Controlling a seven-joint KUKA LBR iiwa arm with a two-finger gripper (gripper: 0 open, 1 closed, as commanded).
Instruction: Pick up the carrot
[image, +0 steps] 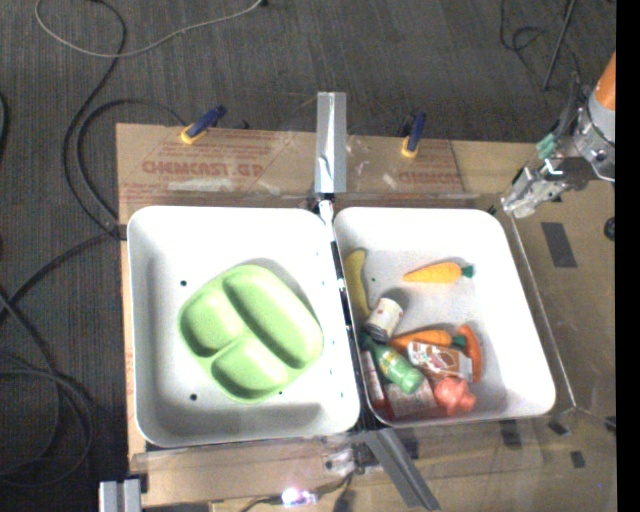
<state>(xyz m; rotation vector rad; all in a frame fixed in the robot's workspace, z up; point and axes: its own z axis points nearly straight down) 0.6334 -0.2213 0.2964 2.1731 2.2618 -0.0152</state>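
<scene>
The carrot (437, 271) lies flat and alone in the upper part of the right bin (520, 300), apart from the pile of packets, so it is easy to reach. It looks smooth, tapered plastic. The end effector (528, 195) hangs outside the bin corner, holding nothing; its state I cannot tell.

Orange band, grey wrist, pale metallic claw (522, 200) with teal accents.
</scene>
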